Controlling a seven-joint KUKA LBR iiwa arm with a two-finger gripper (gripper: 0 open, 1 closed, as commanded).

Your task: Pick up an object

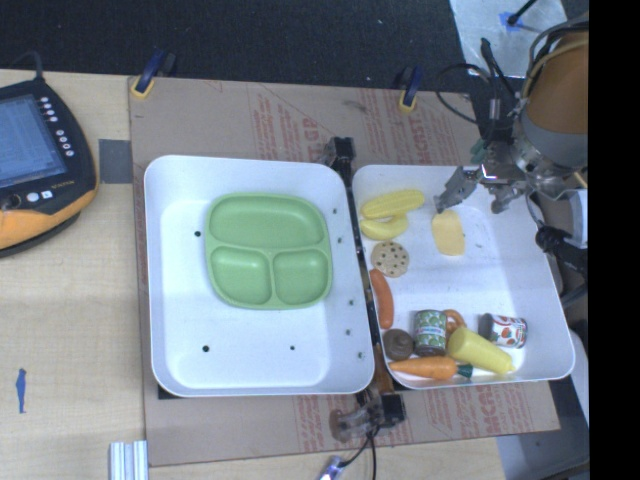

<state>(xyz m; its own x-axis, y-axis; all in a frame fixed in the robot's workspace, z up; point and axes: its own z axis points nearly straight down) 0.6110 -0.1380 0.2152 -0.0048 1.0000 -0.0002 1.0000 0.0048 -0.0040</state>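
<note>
Camera view: fixed above, looking down at a slant on 2 shallow white bins.
Far left: orange-and-grey control pendant with a screen lying on the wooden surface, well apart from the bins.
Left bin: white plastic bin holding 1 green 3-compartment plastic plate, flat and near the middle.
Right bin: white plastic bin with the toy food; along its left wall a yellow banana-like piece, a yellow slice, a round brown-speckled cookie and an orange sausage-shaped piece.
Front row: small green-labelled can, orange carrot, yellow corn-like piece, red-and-white can, crowded together.
Likely target: pale yellow block, cheese-like, lying alone on bare bin floor, long axis running roughly away from the camera.
Gripper: 2-finger gripper over the bin's far right part, fingers spread, nothing between them.
Key relation: block lies just beside the gripper, down and slightly left of its near finger; my judgement is that a short shift that way is needed to straddle it.
</note>
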